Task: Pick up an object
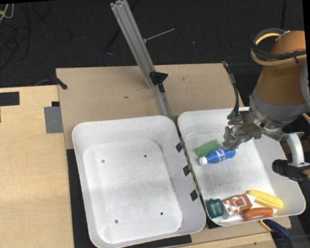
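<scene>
— While the arm (281, 82) reaches in from the right, where does its gripper (233, 141) stand?

— Low over the right bin (281, 212), at the upper end of a blue bottle (218, 156) with a white cap. Whether its fingers are parted or clenched on the bottle cannot be told from this angle.

— And the bottle itself?

— Lying on its side near the bin's middle, cap toward the divider, with a green object (207, 147) just beside it on the upper left.

— What else lies in that bin?

— Along the near edge: a dark green item (214, 207), an orange-and-white packet (237, 203), a red sausage-like piece (256, 213) and a yellow corn cob (265, 198), close together.

— The left bin (84, 148)?

— White, side by side with the right one on the bench (28, 159).
</scene>
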Available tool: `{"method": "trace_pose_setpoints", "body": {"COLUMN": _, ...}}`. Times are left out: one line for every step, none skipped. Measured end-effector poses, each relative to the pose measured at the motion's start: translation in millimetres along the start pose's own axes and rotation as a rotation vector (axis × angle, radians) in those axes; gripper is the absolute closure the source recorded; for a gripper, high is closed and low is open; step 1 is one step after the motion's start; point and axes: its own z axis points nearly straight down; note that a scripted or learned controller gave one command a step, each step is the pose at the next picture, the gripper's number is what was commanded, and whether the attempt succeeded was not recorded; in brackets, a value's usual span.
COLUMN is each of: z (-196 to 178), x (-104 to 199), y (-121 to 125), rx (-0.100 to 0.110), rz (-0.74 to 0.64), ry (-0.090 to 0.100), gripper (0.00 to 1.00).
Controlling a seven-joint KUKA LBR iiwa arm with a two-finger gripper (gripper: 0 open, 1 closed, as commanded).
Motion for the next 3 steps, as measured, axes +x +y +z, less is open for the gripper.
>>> {"method": "trace_pose_setpoints", "body": {"z": 5.1, "x": 41.2, "y": 21.5, "rx": -0.001, "rz": 0.002, "ry": -0.002, "gripper": 1.0}}
{"method": "trace_pose_setpoints", "body": {"z": 21.6, "x": 86.7, "y": 33.1, "rx": 0.002, "rz": 0.002, "ry": -0.002, "gripper": 1.0}}
{"method": "trace_pose_setpoints", "body": {"z": 31.0, "x": 142.5, "y": 40.1, "rx": 0.001, "rz": 0.001, "ry": -0.002, "gripper": 1.0}}
